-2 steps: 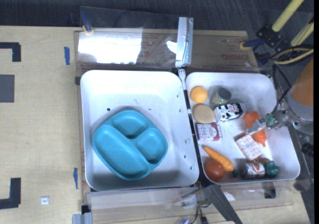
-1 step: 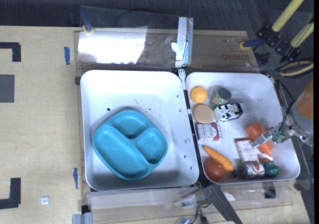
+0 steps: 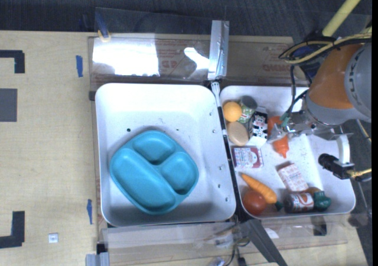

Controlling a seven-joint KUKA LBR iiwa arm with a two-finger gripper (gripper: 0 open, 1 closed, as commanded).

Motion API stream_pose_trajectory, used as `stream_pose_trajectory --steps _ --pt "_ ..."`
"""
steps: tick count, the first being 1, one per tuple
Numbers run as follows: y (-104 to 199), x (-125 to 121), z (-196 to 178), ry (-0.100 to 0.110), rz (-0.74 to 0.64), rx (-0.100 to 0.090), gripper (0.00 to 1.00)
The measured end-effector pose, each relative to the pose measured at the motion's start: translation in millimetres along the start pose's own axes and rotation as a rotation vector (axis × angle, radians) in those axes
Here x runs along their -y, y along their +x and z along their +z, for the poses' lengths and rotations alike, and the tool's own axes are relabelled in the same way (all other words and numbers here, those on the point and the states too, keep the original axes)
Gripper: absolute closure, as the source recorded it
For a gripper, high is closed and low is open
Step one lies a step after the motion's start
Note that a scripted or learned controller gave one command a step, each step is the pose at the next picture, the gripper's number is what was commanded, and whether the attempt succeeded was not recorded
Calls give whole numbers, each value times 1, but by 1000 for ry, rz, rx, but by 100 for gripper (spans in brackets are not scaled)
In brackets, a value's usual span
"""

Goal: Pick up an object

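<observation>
- Orange plastic piece (image 3: 281, 145), small and wedge-like: lying in the upper middle of the right bin (image 3: 345, 200), just below the gripper (image 3: 287, 127); likeliest target, as judged from the gripper's position.
- Gripper: hanging at the right-centre of the frame, beneath the arm's orange band (image 3: 331, 84); whether its claw is spread or pressed together cannot be told, nor whether it is touching the orange piece.
- Neighbours, left of the target: black-and-white pack (image 3: 258, 125), yellow lemon (image 3: 233, 110), tan egg-shaped item (image 3: 238, 133), red-and-white packet (image 3: 247, 156), all crowding the bin's left wall.
- Lower right bin: carrot (image 3: 258, 187) overlapping a tomato (image 3: 254, 202), second packet (image 3: 293, 176), dark bottle (image 3: 304, 201) lying on its side.
- Left bin (image 3: 118, 102): holding a blue divided tray (image 3: 155, 170), well apart from the action.
- Risks, as judgement: the small piece is sitting low and may be slipping out or skidding aside on closing; a descent slightly off-centre is risking a strike on the black-and-white pack; cables (image 3: 307, 52) at the upper right are hanging near the wrist.
</observation>
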State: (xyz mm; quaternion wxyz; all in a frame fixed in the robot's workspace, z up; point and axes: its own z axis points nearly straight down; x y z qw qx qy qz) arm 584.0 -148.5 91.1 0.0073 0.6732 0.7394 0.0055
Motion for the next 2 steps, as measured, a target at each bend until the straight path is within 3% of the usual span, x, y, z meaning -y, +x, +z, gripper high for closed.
stream_pose_trajectory --steps 1,2 --pt "65 5 -121 11 196 -2 100" --pt "67 8 -93 24 300 -2 100"
